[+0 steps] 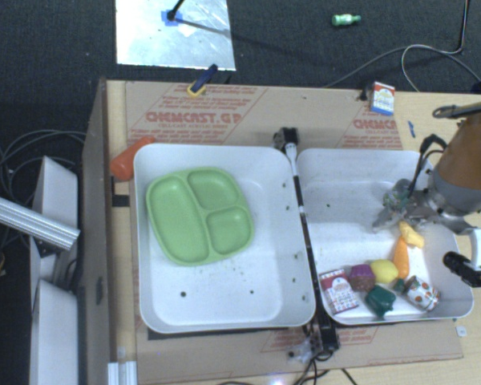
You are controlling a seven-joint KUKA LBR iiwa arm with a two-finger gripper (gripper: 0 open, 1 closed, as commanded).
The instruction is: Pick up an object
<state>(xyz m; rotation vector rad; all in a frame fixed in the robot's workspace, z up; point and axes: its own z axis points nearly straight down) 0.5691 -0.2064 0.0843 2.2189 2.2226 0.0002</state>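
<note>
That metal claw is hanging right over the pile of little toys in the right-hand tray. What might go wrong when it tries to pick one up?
The toys sit crowded in the right bin's near corner, so the gripper could nudge neighbours or catch two together. The yellow piece and orange piece lie touching, which makes a clean single grab harder. The small items by the bin's near wall, like the green block, may leave little finger room.
</note>
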